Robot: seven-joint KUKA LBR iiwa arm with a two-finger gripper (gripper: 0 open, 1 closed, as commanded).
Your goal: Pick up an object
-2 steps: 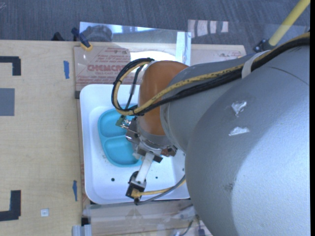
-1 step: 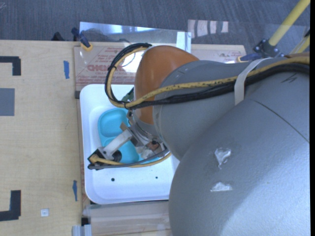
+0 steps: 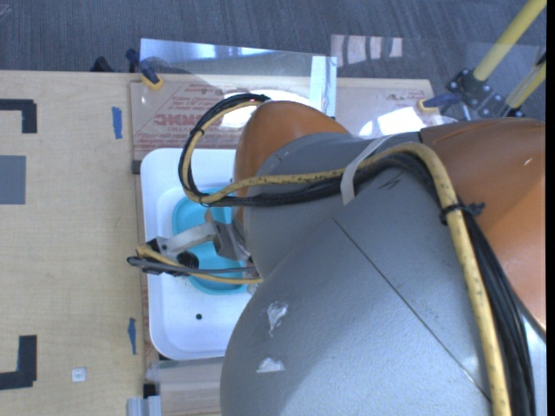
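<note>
— Why is the grey arm (image 3: 373,284) leaning over the shallow white plastic bin (image 3: 169,323)?
— It's aiming its gripper (image 3: 221,243) at the round blue plastic object (image 3: 189,222) lying mid-bin; spread or closed, I can't tell.

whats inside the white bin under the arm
A light blue round object lies in the white bin, with the gripper over it, and a small dark speck on the bin floor nearby. The arm covers the bin's right part, so anything there is hidden.
</note>
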